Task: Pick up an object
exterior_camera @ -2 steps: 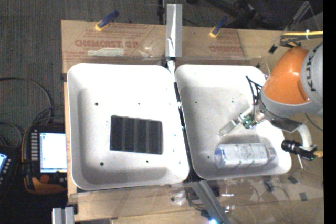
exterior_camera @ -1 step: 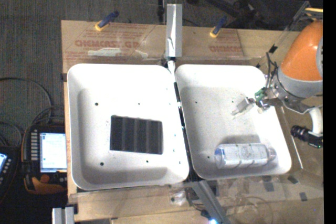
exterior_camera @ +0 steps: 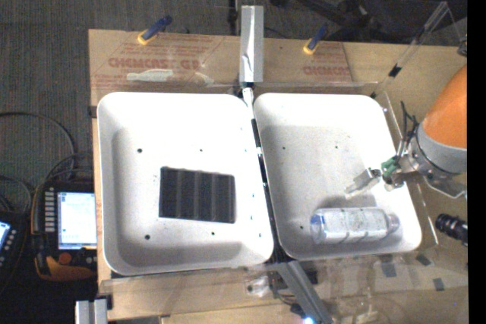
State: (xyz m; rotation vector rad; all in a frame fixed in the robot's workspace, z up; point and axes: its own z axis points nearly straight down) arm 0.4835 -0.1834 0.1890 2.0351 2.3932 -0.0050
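A wooden bench [exterior_camera: 106, 64] on a grey carpeted floor is carrying two shallow white bins side by side. The clear plastic bottle [exterior_camera: 354, 224] is lying on its side along the near wall of the right bin [exterior_camera: 319, 125], its cap end pointing toward the view's right. Just above it and slightly to the right, the gripper [exterior_camera: 364, 181] is hanging over the bin floor, apart from the bottle; whether it is open or closed cannot be told at this size. The grey arm with its orange band [exterior_camera: 449, 114] is reaching in over the bin's right rim. The left bin [exterior_camera: 129, 125] is holding a flat dark ribbed panel [exterior_camera: 197, 195]. A sound pick is probably calling for the gripper to centre over the bottle's middle, turned to span its narrow width, before descending; the near wall is leaving little clearance.
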